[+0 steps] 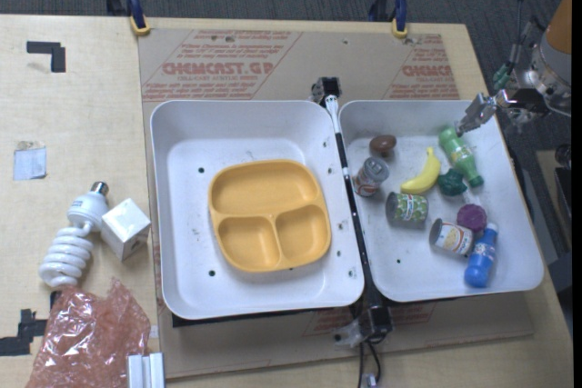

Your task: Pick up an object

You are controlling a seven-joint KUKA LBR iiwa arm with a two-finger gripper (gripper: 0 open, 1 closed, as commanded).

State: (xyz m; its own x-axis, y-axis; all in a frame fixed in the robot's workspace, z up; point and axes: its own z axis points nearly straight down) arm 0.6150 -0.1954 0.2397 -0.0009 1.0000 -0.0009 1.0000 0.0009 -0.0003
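The right bin holds several small items: a yellow banana, a green bottle, a dark green toy, a brown lump, a small tin, a green-labelled can, a purple piece, a white and orange can and a blue bottle. My gripper hangs over the bin's far right corner, just above and right of the green bottle. Nothing is visibly held.
The left bin contains a yellow divided plate. On the bench to the left lie a spiral light bulb, a white cube and crumpled pink plastic. Two clamps sit at the board's far edge.
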